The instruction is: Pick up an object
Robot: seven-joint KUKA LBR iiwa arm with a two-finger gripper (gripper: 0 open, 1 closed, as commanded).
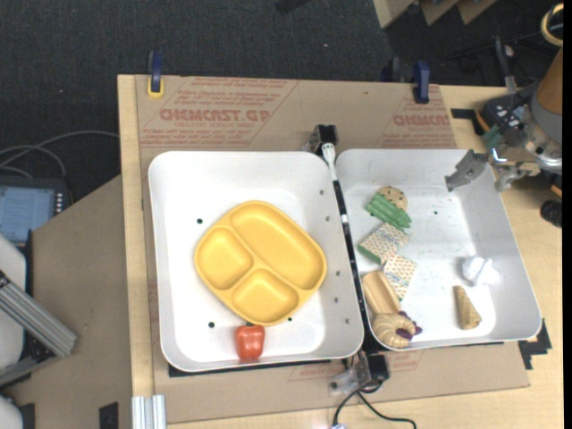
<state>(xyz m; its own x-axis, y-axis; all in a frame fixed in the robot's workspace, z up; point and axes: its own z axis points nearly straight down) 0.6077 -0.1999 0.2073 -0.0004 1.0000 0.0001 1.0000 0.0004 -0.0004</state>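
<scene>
Pincer (478,164) hangs open and empty over the right bin (500,239); the toys (386,239) are crowded, so it could grab two.

Glossy yellow plastic divided plate (259,261), smooth white plastic bins (170,239), matt brown cardboard sheet (214,113) beneath, shiny red pepper toy (250,341)

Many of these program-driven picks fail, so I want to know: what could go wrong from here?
The gripper hangs over the right bin's far rim, so a straight descent may strike it.

The green piece, patterned squares and tan roll crowd the divider, so a grasp may catch two at once.

The small white lump blends into the white floor.
</scene>
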